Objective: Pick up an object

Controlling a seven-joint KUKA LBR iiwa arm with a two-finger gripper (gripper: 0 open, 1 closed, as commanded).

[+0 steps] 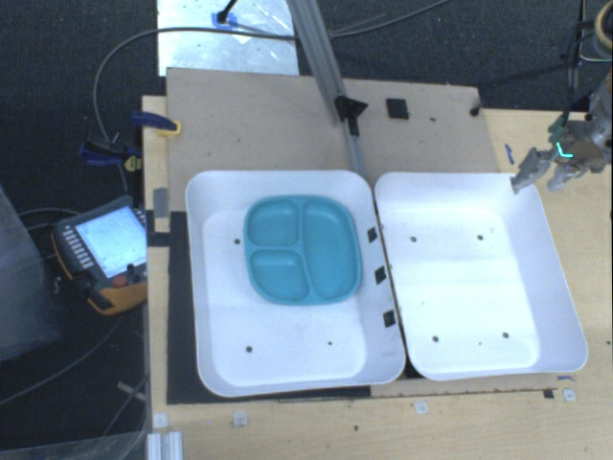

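Note:
A teal divided plate (304, 249) with three compartments lies flat in the left white bin (220, 353), toward its upper middle. My gripper (542, 172) hangs at the far right of the view, above the upper right corner of the right white bin (536, 353), well away from the plate. Its two fingers (527, 171) stand apart with nothing between them.
A slanted metal pole (321, 51) crosses the brown board behind the bins. A teach pendant (101, 252) and cables lie on the floor at the left. Small black clips (380, 274) sit along the seam between the bins.

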